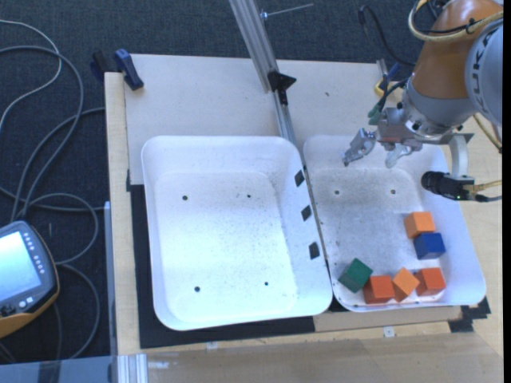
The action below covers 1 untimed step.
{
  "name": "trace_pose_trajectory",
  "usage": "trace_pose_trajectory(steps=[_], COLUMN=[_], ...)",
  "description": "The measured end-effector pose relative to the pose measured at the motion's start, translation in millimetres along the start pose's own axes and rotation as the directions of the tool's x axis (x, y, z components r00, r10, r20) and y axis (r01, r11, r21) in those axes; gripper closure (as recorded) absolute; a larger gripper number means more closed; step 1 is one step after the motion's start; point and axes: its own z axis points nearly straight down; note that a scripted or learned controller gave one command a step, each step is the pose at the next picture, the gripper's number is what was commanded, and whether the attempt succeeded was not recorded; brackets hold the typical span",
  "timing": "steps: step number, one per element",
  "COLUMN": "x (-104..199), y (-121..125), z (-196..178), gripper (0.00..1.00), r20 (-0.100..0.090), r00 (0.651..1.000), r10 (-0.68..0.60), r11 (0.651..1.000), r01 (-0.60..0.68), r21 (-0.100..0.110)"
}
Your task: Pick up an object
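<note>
Over the right bin's far end: that's where the gripper (373, 152) hangs, up near the top rim, nothing between its fingers.
Jaws: spread wide, the two fingers splayed apart, one pointing toward the bins' divider and the other back toward the arm.
Arm (455, 54): comes in from the right, orange band sitting just above the wrist, cables looped round it.
Right bin (359, 194): white, speckled floor, all the blocks bunched at its near right corner, well apart from the gripper.
Green block (355, 274): nearest the divider, tilted a bit, down by the front rim.
Orange blocks: one (378, 289) just right of the green block, a lighter one (406, 281) touching it and turned on its corner, another (432, 280) at the end of that row by the front rim.
Upper orange block (418, 223): sits farther back along the right wall, on its own.
Blue block (429, 245): just under that upper orange one, looks like they touch.
Left bin (160, 166): white too, speckled, a few small dark dots on the floor.
Divider: black clips (306, 212) along the edge where the two bins meet.
Bench (200, 94): pale top, metal rail (251, 30) running diagonally down to the bins, blue clamp (128, 69) at the far left corner.
Off the bench: a handheld pendant (22, 270) with a lit screen on the dark floor at left, cables around it.
</note>
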Motion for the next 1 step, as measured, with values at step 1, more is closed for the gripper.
trace_pose_trajectory(steps=[1], x=[-68.1], y=[-35.4], z=[31.9], gripper=[0.00], r20=[0.001], r00=[1.000], r10=[0.007], r11=[1.000], r01=[-0.007], r21=[0.005])
